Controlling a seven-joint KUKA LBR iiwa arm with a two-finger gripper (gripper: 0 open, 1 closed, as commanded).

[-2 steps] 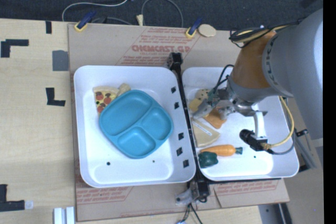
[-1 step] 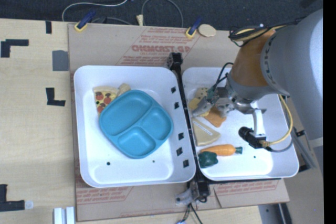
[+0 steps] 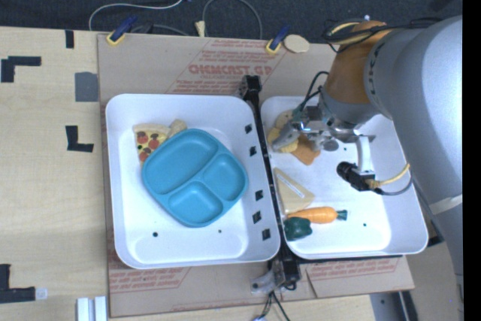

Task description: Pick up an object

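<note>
**Gripper being lowered onto the food pile in the right bin**

The gripper [image 3: 301, 133] is being positioned low at the upper left of the right bin [image 3: 391, 237], over a small clutter of tan and yellow food pieces [image 3: 289, 139], presumably because that pile is being targeted. Whether anything is being held cannot be told; the fingertips are being hidden among the pieces.

Two bins are being counted. In the right bin, one pale wedge [image 3: 294, 190] and one carrot [image 3: 316, 216] are lying apart from the pile. In the left bin [image 3: 128, 237], one blue divided plate [image 3: 194, 177] is resting partly over one pizza slice [image 3: 149, 139].
</note>
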